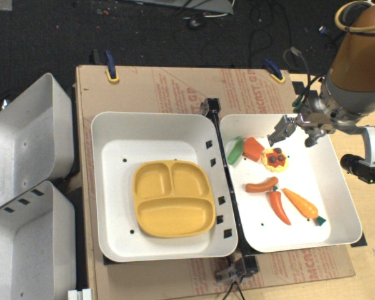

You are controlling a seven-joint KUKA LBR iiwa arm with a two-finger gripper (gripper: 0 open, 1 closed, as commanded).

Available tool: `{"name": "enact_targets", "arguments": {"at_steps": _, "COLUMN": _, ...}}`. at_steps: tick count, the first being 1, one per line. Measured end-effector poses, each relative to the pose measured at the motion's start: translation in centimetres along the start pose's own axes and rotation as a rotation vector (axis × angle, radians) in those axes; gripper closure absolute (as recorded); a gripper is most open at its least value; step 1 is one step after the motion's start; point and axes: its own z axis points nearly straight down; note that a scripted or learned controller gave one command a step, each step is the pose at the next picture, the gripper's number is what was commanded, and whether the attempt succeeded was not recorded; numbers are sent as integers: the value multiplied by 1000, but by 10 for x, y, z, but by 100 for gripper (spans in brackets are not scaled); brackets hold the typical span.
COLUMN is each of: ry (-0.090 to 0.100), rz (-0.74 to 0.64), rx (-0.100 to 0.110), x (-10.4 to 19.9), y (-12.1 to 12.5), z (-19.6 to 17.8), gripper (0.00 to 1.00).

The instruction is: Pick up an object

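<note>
Right bin (pixel 337 186) has six toy foods: green pepper (pixel 235 150), orange block (pixel 254 149), pizza piece (pixel 275 159), sausage (pixel 262 185), chili (pixel 279 206), carrot (pixel 301 203). Left bin (pixel 106 167): one yellow tray (pixel 173 199). Gripper (pixel 295 132) spread open, holding nothing.

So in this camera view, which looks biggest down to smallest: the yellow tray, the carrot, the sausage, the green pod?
1. Yellow divided tray, by far.
2. Carrot.
3. Sausage and green pod look about alike; I won't rank them.

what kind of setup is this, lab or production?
Most likely a robotics lab pick-test bench: two white bins on a clamped board, toy food such as a carrot, a yellow divided tray, loose cables on the floor.
</note>
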Motion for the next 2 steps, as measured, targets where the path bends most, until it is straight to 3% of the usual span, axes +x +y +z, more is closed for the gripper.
{"name": "enact_targets", "arguments": {"at_steps": 2, "ry": 1, "rz": 2, "rx": 6, "x": 5, "y": -4, "z": 122, "gripper": 0}}
